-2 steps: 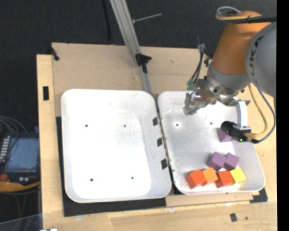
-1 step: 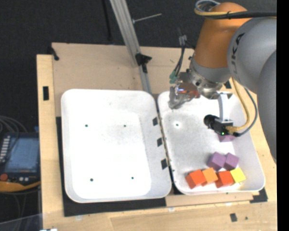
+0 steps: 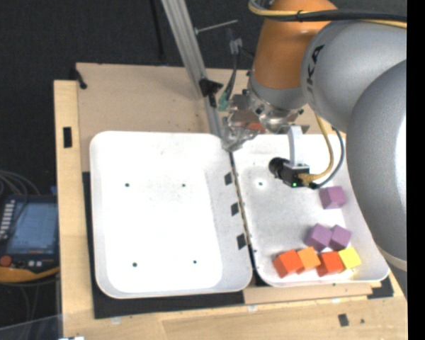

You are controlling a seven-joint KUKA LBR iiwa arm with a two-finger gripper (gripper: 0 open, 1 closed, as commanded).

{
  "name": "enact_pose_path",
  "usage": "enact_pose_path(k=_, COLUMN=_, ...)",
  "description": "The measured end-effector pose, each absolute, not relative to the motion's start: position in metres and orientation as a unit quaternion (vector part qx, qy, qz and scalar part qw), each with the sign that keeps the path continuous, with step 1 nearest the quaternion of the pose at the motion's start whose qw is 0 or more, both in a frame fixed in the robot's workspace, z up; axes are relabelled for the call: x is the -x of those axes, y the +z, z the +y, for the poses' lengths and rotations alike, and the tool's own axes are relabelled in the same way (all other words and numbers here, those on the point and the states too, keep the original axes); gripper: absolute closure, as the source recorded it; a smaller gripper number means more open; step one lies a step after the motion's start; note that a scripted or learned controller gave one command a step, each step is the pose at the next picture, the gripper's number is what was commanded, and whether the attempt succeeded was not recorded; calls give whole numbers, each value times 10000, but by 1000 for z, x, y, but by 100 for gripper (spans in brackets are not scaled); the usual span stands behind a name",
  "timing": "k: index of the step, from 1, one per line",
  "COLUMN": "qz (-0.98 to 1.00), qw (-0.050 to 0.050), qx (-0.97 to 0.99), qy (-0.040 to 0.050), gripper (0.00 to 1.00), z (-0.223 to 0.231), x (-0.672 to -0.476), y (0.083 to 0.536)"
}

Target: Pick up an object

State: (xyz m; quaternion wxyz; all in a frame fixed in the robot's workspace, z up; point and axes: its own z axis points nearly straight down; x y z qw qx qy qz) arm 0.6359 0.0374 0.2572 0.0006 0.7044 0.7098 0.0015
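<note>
The gripper (image 3: 235, 134) hangs at the far edge of the right bin (image 3: 269, 211), and whether it is released or clenched I cannot tell. The blocks lie well apart from it toward the near right: a lone purple block (image 3: 332, 197), then purple blocks (image 3: 328, 236), orange blocks (image 3: 297, 261), a red block (image 3: 331, 263) and a yellow block (image 3: 350, 258) clustered together.

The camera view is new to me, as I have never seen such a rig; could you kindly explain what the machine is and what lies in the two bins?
This is one picture, taken by a fixed camera above a bench, looking down at a slant. The big grey machine with the orange band is a robot arm reaching in from the right. Its claw sits at the far edge, near where the two bins meet; whether it is open or shut cannot be told, and nothing is seen in it. The left bin and right bin are shallow white trays. Small blocks lie in the right bin's near right part: a lone purple block, two more purple ones, and a row of orange, red and yellow ones.
</note>
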Motion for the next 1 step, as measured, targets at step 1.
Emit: enact_pose_path(k=1, qz=7094, qw=4, qx=-7048, qy=10, gripper=100, z=91, x=-652, y=254)
